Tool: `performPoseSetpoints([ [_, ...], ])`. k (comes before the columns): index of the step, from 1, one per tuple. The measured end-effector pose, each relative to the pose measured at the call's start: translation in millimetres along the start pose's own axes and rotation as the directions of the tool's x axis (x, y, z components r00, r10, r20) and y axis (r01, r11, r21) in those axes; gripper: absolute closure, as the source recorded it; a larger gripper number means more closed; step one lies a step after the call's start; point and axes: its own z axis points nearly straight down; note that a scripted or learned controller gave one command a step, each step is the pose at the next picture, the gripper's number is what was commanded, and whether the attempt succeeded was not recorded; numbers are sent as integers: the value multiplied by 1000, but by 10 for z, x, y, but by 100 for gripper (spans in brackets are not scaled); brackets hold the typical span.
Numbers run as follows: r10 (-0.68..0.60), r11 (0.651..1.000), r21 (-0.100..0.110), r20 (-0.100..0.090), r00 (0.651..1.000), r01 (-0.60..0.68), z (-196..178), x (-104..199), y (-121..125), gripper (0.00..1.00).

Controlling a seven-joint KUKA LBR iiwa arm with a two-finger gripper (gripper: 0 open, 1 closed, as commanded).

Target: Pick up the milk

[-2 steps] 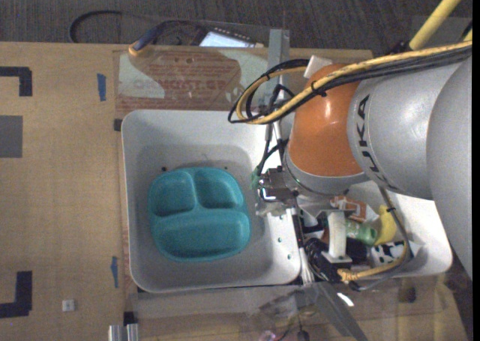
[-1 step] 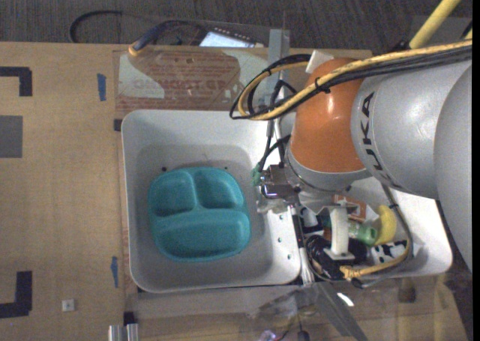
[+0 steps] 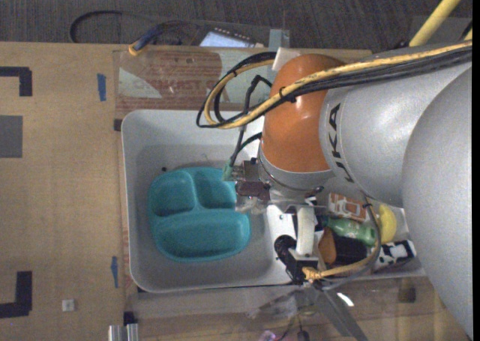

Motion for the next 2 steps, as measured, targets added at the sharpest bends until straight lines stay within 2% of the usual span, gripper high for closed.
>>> performPoseSetpoints([
  [1,355,935,0,0,935,-355,-315,-197,20,100],
  [2,420,908,4,2,908,-420,76,252,11,100],
])
